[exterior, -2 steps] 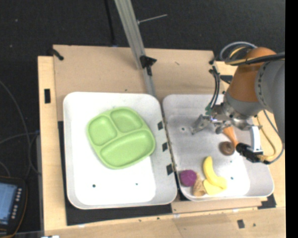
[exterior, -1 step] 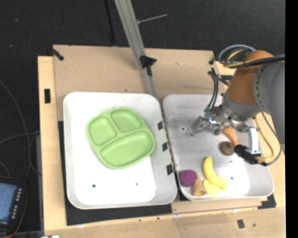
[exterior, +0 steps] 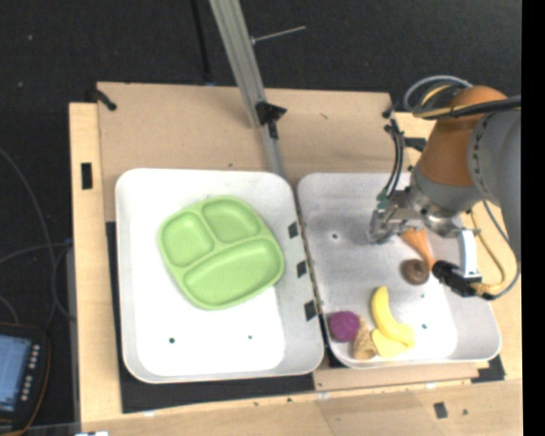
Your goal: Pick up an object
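Pick not yet made, by my reading. Tool (exterior: 384, 228) low in right white bin (exterior: 345, 198), near its centre; finger state cannot be told. Candidates loose: orange carrot-shaped piece (exterior: 418, 242) at 3 o'clock of tool, yellow plastic banana (exterior: 388, 321) at 6 o'clock. Grasp and lift remain.

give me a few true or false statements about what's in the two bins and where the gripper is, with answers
1. The green divided plate lies in the left bin. True.
2. The banana lies on the green plate. False: it lies in the right bin, near the front.
3. The gripper is over the right bin. True.
4. The purple object sits beside the banana, to its left. True.
5. The brown round object is in the left bin. False: it is in the right bin, near the gripper.
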### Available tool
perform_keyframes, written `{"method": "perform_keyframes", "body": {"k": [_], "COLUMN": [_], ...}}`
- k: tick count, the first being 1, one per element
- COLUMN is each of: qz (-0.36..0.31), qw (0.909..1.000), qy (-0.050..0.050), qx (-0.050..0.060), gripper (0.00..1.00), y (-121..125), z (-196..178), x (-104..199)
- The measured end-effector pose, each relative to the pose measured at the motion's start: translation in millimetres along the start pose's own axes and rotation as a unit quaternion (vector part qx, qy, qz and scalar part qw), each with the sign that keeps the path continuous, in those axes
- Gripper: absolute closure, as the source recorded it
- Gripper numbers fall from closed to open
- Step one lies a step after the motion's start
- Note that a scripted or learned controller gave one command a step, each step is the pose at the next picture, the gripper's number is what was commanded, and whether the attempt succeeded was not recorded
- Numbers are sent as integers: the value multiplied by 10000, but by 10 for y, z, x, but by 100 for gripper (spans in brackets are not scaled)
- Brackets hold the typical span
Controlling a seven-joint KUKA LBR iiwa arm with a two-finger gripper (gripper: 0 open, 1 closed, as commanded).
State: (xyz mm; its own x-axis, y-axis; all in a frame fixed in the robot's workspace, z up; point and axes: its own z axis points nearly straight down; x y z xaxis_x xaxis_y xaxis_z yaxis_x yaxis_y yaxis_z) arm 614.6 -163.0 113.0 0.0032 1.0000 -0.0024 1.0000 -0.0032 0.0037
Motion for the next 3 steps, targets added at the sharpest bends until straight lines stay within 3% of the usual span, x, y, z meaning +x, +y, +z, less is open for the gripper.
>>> {"method": "perform_keyframes", "body": {"k": [2,3], "qz": [-25,-53], "qw": [10000,10000], "qy": [2,20], "qx": [-14,10], "gripper": [100,100], "y": [114,125], "z": [-981,-1036], "x": [-89,525]}}
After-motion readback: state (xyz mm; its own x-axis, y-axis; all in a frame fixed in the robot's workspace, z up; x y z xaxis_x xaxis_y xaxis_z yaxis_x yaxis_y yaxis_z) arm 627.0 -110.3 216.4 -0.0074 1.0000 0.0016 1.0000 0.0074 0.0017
